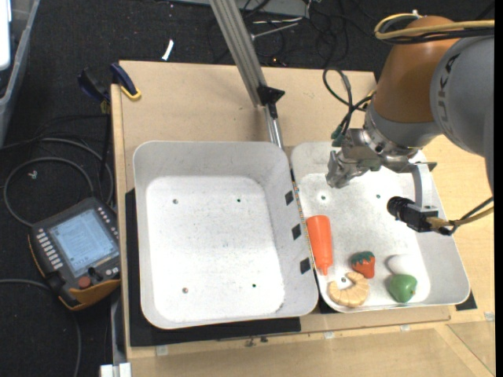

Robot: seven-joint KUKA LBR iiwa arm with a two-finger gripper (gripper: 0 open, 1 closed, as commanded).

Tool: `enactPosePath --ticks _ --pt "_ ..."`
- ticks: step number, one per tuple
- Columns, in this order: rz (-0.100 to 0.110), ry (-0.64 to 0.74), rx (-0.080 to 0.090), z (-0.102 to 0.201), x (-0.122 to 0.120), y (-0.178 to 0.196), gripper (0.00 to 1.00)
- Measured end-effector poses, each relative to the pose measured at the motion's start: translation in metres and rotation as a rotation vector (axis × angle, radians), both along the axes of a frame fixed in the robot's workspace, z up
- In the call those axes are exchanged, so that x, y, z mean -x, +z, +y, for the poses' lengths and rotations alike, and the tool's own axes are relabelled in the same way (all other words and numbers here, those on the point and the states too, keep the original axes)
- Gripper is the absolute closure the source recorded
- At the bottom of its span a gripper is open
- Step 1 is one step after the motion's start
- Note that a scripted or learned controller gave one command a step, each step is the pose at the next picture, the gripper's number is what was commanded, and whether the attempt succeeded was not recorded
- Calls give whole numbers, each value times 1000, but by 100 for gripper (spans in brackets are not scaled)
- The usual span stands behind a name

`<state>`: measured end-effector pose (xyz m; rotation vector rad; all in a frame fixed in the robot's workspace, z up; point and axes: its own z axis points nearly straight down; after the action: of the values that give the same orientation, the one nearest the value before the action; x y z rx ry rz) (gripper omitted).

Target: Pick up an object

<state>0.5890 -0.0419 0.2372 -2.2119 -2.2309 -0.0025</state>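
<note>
One carrot (319, 242) by your right bin's (452, 277) left edge points lengthwise toward you; gripper (343, 171) jaws unreadable

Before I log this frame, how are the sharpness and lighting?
Camera view: even, soft light with faint shadows; the carrot, strawberry and green fruit are sharp in the right bin; the gripper looks slightly soft; the left bin is bright white without blown glare.

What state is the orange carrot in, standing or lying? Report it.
Lying flat. The carrot stretches lengthwise along the left wall of the right bin, apart from the gripper above it.
</note>
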Motion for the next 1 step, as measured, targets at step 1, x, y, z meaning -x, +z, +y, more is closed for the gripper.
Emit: enactPosePath --ticks 1 --pt "-2 0 -1 57 -21 8 100"
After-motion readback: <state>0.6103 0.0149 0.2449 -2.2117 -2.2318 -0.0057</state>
